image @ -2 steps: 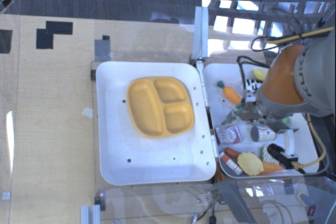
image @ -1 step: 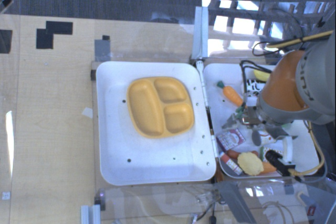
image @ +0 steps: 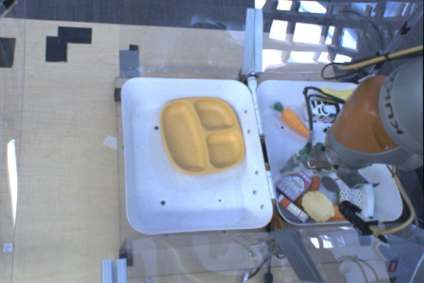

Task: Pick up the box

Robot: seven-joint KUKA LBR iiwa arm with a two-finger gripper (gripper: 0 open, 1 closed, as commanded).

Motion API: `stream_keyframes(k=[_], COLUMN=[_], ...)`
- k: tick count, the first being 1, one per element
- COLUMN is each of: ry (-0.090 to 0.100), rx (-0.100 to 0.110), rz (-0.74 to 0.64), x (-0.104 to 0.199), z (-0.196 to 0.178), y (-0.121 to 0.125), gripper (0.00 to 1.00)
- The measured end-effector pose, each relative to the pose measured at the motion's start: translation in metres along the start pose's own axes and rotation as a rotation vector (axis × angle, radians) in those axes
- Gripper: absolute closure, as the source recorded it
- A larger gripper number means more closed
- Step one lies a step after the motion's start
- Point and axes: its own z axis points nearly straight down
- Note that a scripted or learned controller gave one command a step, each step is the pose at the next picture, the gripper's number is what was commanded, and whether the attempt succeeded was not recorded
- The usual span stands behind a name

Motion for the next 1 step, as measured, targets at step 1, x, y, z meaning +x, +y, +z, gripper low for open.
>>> stream_keyframes(k=[1], ry=[0.000], rx=[-0.001], rz=[-0.029], x=[0.0010], z=[-0.0001], y=[-0.0035], gripper=[0.00])
